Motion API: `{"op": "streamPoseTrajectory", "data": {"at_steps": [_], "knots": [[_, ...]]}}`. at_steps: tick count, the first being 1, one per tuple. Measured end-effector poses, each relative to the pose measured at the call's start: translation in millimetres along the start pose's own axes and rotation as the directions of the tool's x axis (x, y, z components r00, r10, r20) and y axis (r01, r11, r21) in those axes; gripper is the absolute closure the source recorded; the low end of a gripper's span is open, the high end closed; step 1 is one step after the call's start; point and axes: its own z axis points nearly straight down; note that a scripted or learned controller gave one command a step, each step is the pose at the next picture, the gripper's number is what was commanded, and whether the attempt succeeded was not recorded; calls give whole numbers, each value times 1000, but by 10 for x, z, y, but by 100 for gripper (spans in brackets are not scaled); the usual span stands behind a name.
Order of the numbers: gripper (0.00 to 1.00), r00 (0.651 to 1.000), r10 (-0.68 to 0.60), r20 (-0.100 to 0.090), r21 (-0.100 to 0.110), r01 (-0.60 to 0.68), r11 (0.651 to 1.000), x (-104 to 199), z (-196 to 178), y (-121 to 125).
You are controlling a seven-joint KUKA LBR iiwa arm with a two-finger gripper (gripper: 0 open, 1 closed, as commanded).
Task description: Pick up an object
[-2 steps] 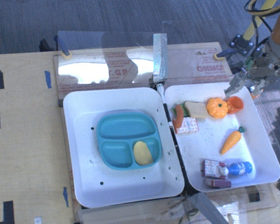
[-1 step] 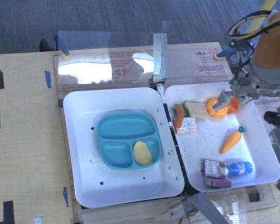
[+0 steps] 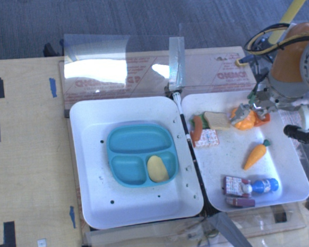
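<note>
I have the gripper [image 3: 242, 112] down at the far edge of the right white bin [image 3: 293, 192], its fingers seemingly pinching the crumpled orange soft object [image 3: 248, 120], so the grasp looks made and 1 lift remains.

Two white bins [image 3: 89, 168], one blue tray [image 3: 141, 153], one yellow potato [image 3: 157, 168], one carrot [image 3: 254, 155], one bottle [image 3: 260, 186], perhaps three small packets [image 3: 207, 137], and one orange lump [image 3: 245, 119] at the gripper [image 3: 252, 107].
</note>
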Motion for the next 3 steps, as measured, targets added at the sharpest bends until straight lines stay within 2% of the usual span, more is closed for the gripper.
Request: {"op": "streamPoseTrajectory", "data": {"at_steps": [1, 2, 3], "knots": [[100, 1000, -1, -1, 3, 1, 1000, 0, -65, -2], [100, 990, -142, -1, 5, 142, 990, 207, 22, -129], [100, 996, -92, 4, -7, 92, 996, 517, -1407, 198]]}}
